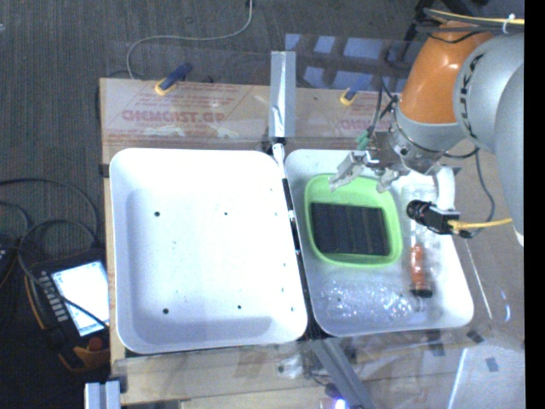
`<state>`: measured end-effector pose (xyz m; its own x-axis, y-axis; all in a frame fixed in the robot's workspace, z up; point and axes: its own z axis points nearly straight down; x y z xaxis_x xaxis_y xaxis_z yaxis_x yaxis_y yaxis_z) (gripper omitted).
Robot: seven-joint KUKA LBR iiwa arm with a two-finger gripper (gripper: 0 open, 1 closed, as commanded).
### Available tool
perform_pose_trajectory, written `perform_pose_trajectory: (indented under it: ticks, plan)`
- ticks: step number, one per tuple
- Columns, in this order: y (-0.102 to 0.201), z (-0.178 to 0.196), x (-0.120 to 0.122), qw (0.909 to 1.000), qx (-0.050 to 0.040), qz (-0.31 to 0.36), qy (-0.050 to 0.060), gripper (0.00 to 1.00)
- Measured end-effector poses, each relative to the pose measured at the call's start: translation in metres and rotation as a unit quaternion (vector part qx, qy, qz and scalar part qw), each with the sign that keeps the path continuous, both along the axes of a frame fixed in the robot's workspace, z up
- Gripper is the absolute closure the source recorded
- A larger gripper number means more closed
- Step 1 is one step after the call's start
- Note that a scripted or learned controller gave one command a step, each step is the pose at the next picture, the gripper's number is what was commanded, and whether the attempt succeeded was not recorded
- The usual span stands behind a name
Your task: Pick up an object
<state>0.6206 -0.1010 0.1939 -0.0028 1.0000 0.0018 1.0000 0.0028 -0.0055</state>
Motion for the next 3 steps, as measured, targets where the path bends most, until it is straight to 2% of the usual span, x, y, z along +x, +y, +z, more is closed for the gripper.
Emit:
perform_pose_trajectory:
  ticks: [1,2,3]
  plan:
    - [-0.052,-0.061,-0.017,1.0000,-0.0009,-0.009,0.000,0.00]
    - [-0.069,-0.080,-0.014,1.0000,0.0020,-0.004,-0.002,0.00]
    - [-0.104,-0.092,0.006,0.9995,0.0016,-0.026,-0.016,0.00]
